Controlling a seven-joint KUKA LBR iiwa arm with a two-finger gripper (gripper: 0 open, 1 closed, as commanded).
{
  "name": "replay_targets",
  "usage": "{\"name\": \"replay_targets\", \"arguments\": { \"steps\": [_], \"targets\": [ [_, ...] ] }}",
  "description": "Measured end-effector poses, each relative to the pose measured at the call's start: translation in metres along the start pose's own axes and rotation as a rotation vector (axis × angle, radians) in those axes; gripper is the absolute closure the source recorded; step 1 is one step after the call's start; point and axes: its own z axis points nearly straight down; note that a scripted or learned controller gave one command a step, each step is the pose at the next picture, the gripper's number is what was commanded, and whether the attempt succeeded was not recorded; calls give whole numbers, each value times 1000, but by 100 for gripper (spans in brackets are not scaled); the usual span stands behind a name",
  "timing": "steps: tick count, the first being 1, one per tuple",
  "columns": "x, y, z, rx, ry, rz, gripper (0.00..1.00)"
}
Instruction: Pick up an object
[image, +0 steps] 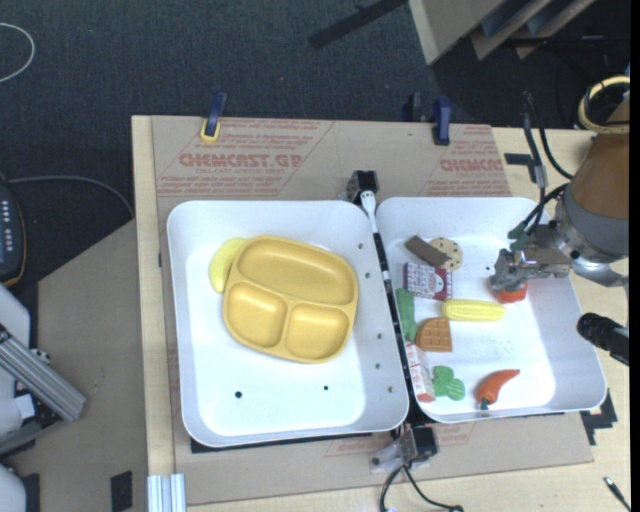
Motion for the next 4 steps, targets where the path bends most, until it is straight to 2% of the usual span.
{"name": "replay_targets", "arguments": {
  "steps": [2, 3, 4],
  "targets": [
    [103, 44, 11, 1, 0, 1, 100],
    [149, 79, 20, 0, 1, 0, 100],
    [188, 99, 16, 0, 1, 1, 100]
  ]
}}
